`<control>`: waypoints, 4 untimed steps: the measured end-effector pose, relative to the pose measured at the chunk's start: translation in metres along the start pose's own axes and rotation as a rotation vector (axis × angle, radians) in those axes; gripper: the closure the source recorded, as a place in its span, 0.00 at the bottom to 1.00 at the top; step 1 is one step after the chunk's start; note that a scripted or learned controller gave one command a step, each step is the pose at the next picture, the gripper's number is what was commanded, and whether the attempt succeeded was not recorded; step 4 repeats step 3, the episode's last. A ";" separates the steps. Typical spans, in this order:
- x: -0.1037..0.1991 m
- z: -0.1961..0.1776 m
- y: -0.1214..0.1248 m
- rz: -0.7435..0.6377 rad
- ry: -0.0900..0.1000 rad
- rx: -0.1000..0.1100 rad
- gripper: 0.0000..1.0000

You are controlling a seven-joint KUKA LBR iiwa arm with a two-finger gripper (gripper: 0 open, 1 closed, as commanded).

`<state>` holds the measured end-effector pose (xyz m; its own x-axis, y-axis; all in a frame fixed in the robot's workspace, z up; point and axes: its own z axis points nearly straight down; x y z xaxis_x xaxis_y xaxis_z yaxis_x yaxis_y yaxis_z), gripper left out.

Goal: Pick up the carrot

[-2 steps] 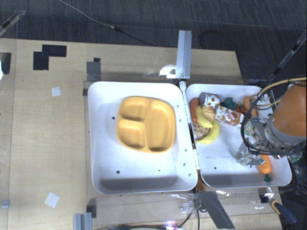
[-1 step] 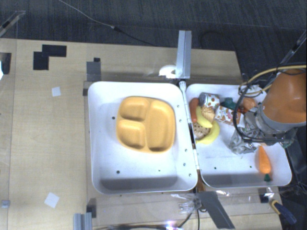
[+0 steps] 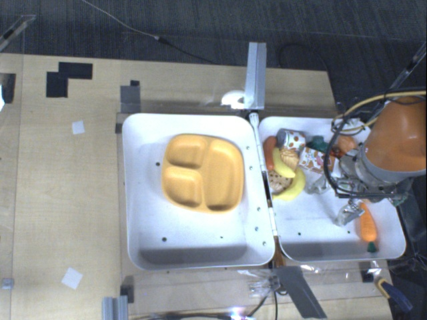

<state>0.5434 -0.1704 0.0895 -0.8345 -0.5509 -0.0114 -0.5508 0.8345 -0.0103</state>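
The carrot [image 3: 367, 227] is orange with a small green tip. It lies near the front right corner of the right bin [image 3: 313, 242], pointing toward the front edge. My gripper [image 3: 348, 213] hangs just left of the carrot's upper end, low over the bin floor and close beside it. Whether it touches the carrot I cannot tell. The arm's orange band [image 3: 400, 139] and its cables hide the bin's far right part.
At the right bin's back left lie a banana [image 3: 288, 184], a can [image 3: 291, 139], a red sausage-like item [image 3: 269, 151] and snack packets [image 3: 311, 157]. A yellow divided plate [image 3: 203, 172] sits in the left bin [image 3: 143, 245].
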 end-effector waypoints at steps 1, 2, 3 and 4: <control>0.037 0.000 0.008 0.231 -0.001 0.001 0.00; 0.033 -0.014 0.006 0.227 -0.008 0.008 1.00; 0.036 -0.046 0.001 0.074 0.003 -0.003 1.00; 0.036 -0.046 0.001 0.074 0.003 -0.003 1.00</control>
